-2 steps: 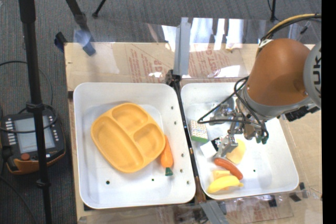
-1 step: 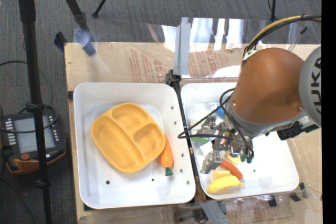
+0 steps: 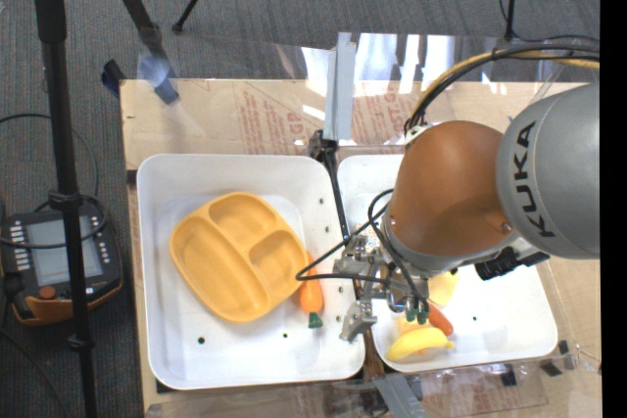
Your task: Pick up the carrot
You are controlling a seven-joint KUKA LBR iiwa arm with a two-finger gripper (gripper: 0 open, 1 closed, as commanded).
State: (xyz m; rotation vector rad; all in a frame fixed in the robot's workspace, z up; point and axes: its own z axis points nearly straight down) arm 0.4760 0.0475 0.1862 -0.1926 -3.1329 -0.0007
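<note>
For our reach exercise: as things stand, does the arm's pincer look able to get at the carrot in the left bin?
Probably yes. The carrot lies uncovered beside the yellow plate, and the pincer hovers close on its right, with nothing between them.

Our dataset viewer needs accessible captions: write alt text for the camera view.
A grey KUKA arm's end effector hovers just right of an orange carrot lying beside a yellow divided plate in the left white bin; the right bin holds a banana.

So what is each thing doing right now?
Carrot: lying in the left bin, against the yellow plate's edge, not held.
Yellow plate: flat in the left bin, nothing on it.
Banana: lying in the right bin.
Gripper: low over the strip between the bins, beside the carrot.
</note>
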